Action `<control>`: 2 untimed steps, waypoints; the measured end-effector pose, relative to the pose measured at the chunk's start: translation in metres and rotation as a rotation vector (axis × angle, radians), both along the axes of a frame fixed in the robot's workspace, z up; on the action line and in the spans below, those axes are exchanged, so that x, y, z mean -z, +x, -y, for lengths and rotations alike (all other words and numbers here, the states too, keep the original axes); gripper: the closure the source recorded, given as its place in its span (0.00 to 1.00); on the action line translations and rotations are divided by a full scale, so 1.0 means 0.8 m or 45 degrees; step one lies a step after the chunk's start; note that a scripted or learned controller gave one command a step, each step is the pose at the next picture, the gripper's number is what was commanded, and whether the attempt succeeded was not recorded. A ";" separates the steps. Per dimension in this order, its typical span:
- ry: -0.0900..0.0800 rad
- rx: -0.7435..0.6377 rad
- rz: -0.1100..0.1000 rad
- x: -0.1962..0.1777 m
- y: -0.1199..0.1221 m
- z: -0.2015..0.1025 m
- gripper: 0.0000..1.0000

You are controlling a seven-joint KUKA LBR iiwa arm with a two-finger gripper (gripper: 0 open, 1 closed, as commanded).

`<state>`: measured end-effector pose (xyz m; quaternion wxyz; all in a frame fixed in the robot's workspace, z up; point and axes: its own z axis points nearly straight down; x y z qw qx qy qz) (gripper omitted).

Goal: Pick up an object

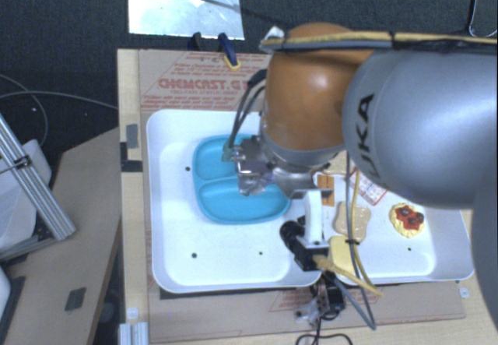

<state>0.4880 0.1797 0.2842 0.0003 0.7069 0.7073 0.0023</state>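
A blue two-part dish [220, 203] lies in the middle of the left white bin [167, 211]. My gripper [249, 174] hangs right over the dish's right half, close to or touching its surface. The orange band and grey wrist above it hide the dish's far right part. Nothing can be seen lifted off the bin floor.
The right bin [405, 262] holds a small round yellow piece with red spots [408, 218], a beige piece [352, 219] and a red-and-white card [372, 191], all partly covered by the arm. A brown cardboard sheet [194, 82] lies behind the bins.
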 end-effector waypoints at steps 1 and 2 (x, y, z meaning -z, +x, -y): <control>0.002 0.001 0.001 -0.013 0.001 0.000 1.00; -0.001 0.004 0.008 -0.103 0.007 0.046 1.00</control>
